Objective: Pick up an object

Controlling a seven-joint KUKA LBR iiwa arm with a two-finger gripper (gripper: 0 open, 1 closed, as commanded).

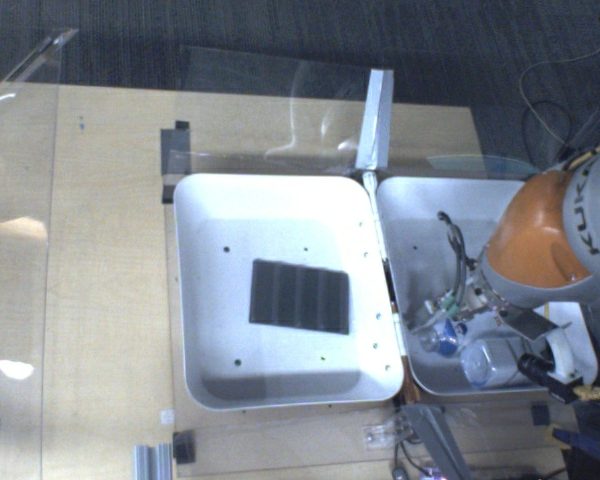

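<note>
A dark ribbed rectangular pad (300, 295) lies flat in the middle of the left bin (210, 218). In the right bin (420, 218) a clear plastic bottle (483, 360) lies on its side near the front wall, its blue cap end (443, 341) pointing left. My gripper (443, 316) is low in the right bin, just above and behind the bottle's cap end, under the orange wrist band (540, 238). Small coloured bits around the gripper tip are too blurred to name.
A clear plastic divider (375, 118) stands upright behind the joint between the two bins. The wooden bench (80, 268) stretches off to the left. Dark cables (455, 243) hang from the wrist over the right bin's floor.
</note>
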